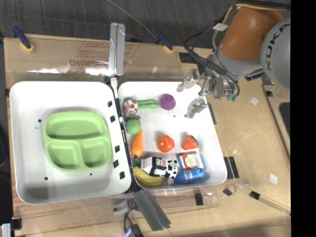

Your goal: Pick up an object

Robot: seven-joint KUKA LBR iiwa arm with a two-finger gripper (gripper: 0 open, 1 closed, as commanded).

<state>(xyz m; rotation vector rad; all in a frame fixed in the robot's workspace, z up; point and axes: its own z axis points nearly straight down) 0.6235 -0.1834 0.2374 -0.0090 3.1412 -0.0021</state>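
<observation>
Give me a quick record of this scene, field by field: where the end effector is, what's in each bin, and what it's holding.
end effector: above the right bin's upper right part, fingers spread, nothing between them
left bin: green divided tray
right bin: purple ball, tomato, strawberry, carrot, banana, blue carton, small can
nearest item: purple ball

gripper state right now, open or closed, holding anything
Gripper: open, fingers spread, nothing between them, hovering over the upper right part of the right bin.
</observation>
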